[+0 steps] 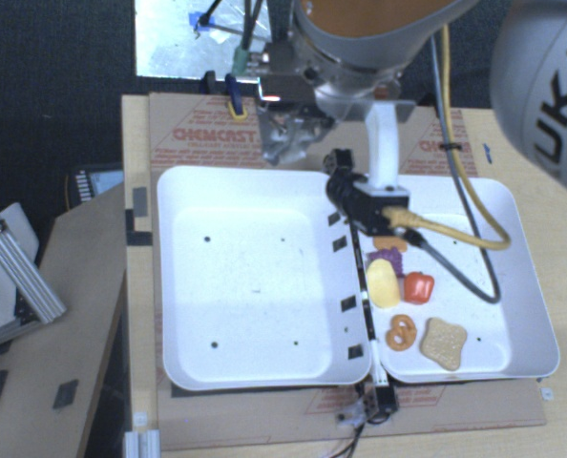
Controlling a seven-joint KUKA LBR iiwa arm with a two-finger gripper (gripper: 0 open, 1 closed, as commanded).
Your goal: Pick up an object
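The claw (288, 146) hangs over the far rim of the left bin (245, 284), near that bin's far right corner, with the grey arm (379, 8) and its orange band above it. Whether it is released or clenched cannot be told: its tip is a blurred metallic shape, and nothing can be made out in it.

The objects all lie in the right bin (513, 256), close to its left wall and toward the near edge, well apart from the claw. A purple piece (390, 254) is farthest back, partly under a black camera mount (365, 203). Touching it on the near side is a yellow piece (383, 282), with a red piece (418, 287) just beside it. Nearer the near rim sit a pretzel (400, 331) and a toast slice (443, 343), side by side
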